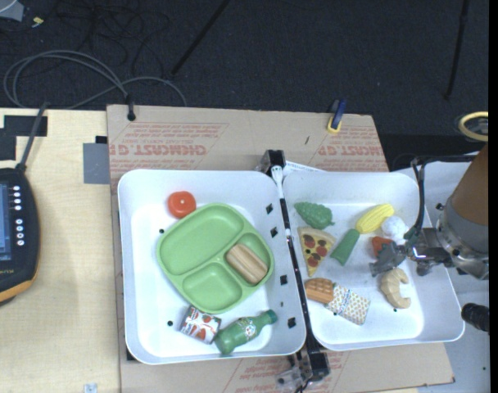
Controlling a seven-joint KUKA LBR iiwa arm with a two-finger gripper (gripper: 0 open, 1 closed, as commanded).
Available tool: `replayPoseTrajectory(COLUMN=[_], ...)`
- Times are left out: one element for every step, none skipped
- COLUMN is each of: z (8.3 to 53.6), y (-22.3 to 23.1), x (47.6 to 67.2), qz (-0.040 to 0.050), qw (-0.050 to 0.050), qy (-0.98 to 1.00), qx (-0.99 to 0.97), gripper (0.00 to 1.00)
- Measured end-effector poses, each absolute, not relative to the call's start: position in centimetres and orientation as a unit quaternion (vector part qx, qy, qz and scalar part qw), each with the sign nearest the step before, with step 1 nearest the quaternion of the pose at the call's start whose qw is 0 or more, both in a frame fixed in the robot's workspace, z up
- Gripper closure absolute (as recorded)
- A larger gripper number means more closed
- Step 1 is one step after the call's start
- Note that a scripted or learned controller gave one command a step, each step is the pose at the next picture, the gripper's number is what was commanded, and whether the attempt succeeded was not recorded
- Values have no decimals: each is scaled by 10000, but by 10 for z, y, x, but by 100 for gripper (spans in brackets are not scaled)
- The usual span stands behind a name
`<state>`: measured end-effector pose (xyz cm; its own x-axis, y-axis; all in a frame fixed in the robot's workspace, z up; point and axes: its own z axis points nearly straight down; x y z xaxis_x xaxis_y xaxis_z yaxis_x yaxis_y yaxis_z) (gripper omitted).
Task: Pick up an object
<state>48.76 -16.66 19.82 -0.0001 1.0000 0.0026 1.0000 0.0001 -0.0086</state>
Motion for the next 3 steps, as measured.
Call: replayPoseTrajectory(z=[205,210,217], y=[-168,-39,-46], x=[487,476,476], qz=[36,10,52], qw=[70,57,69], qy=[-7069,-7110,-7071], qx=[-7073,-7032,-7070], gripper=[100,100,100])
